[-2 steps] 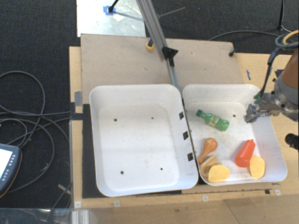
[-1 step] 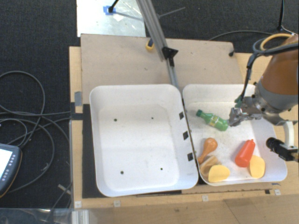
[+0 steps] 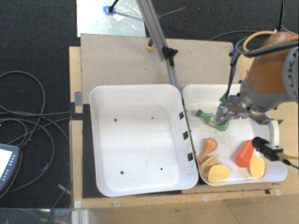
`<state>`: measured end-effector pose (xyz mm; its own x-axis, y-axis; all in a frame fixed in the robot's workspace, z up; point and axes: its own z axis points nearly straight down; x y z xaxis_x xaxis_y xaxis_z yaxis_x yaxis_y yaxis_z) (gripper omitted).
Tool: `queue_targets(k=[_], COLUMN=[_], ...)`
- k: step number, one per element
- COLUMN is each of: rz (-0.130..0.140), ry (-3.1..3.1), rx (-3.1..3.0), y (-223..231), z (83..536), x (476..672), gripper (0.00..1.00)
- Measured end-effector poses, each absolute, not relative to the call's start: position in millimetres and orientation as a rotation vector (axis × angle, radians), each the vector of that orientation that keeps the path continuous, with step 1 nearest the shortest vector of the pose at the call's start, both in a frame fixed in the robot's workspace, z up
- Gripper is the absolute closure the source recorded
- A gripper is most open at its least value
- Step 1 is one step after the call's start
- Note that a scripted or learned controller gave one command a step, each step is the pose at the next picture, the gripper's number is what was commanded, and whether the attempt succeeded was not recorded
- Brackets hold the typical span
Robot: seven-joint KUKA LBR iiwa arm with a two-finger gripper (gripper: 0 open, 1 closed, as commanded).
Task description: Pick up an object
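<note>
From the camera view, the arm reaches in from the right and its hand [image 3: 223, 115] is down in the right bin [image 3: 196, 93], right at a green object [image 3: 206, 116] lying in the far left part of that bin. Whether the hand is spread or pinching the green piece I cannot tell; its tips blur into it. This looks like the grasp step. Next calls for a firm close, then a straight lift clear of the bin wall.

Nearer in the same bin lie an orange piece [image 3: 209, 146], a round yellow piece [image 3: 218, 173], a red piece [image 3: 244, 154] and another yellow piece [image 3: 257, 167]. The left bin [image 3: 135, 139] sits alongside on the tabletop [image 3: 121, 59]. Cables [image 3: 23, 120] trail on dark floor to the left.
</note>
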<state>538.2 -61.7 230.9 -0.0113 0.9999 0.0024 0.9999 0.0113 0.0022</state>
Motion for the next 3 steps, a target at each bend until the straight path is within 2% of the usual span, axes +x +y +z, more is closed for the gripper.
queue_targets(k=[3], rz=[-0.005], ry=[-2.233], rx=[-2.208], y=[97], z=[239], x=[519.9], gripper=[1.00])
